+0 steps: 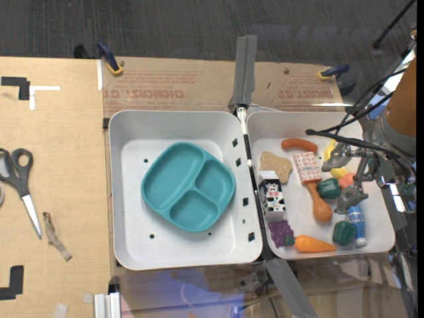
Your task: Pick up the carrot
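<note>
The carrot (pixel 313 245), orange with a pointed right end, lies along the front wall of the right bin (pixel 377 249). My gripper (pixel 344 177) hangs above the right half of that bin, well behind the carrot and apart from it. Its fingers (pixel 351 197) stand open over a yellow toy (pixel 340 173) and a dark green toy (pixel 328 189), and hold nothing.
Purple grapes (pixel 281 232) sit just left of the carrot; a green toy (pixel 343 232) and a blue bottle (pixel 357 220) crowd its right. An orange gourd-shaped toy (pixel 320 207), milk carton (pixel 271 195), wafer (pixel 307 167), bread (pixel 275 165) and sausage (pixel 299 144) lie behind. The left bin (pixel 126 244) holds a teal plate (pixel 189 186).
</note>
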`<state>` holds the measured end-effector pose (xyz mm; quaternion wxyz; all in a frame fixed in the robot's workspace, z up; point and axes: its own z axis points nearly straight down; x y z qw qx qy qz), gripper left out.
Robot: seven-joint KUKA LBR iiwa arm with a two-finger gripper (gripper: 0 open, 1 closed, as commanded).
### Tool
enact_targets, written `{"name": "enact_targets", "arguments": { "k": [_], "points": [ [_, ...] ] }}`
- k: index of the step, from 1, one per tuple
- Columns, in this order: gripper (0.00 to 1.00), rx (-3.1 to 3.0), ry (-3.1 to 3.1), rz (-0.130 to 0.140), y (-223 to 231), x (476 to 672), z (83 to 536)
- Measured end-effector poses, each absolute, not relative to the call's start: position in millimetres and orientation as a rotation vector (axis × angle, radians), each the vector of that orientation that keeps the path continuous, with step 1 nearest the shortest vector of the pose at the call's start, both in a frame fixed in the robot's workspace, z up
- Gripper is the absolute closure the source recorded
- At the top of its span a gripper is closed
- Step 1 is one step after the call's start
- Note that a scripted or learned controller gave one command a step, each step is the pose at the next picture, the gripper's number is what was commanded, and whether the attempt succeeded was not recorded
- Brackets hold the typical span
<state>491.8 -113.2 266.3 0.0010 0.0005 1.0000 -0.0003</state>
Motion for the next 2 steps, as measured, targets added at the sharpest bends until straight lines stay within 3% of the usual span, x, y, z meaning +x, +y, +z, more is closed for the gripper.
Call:
{"name": "enact_targets", "arguments": {
  "k": [1, 2],
  "points": [
    [0.0, 0.239, 3.132, 0.0, -129.7, 512.8, 110.5],
    [0.0, 0.453, 3.108, 0.0, -100.1, 516.0, 92.0]
  ]
}}
